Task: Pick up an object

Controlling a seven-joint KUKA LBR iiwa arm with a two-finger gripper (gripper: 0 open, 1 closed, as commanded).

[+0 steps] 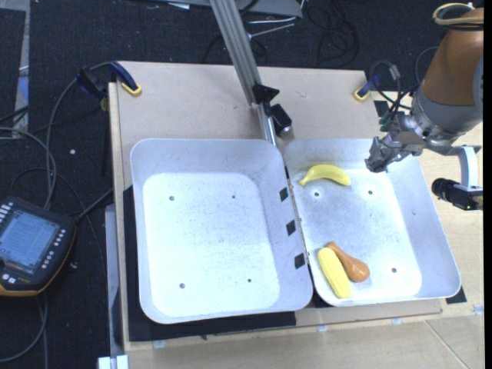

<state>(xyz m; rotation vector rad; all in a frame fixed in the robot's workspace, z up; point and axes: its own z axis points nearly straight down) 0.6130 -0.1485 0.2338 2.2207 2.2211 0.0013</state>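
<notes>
A yellow banana (325,175) lies near the back of the right bin (430,229). Toward the bin's front left lie a yellow corn-like piece (334,273) and an orange drumstick-shaped piece (350,264), touching each other. My gripper (378,161) hangs over the back right corner of the right bin, to the right of the banana and apart from it. Nothing shows between its fingers.
The left bin (154,229) sits beside the right one, with a row of black clips (292,225) along the seam. A slanted metal pole (242,52) rises from behind the bins. A pendant (27,241) lies on the floor at left.
</notes>
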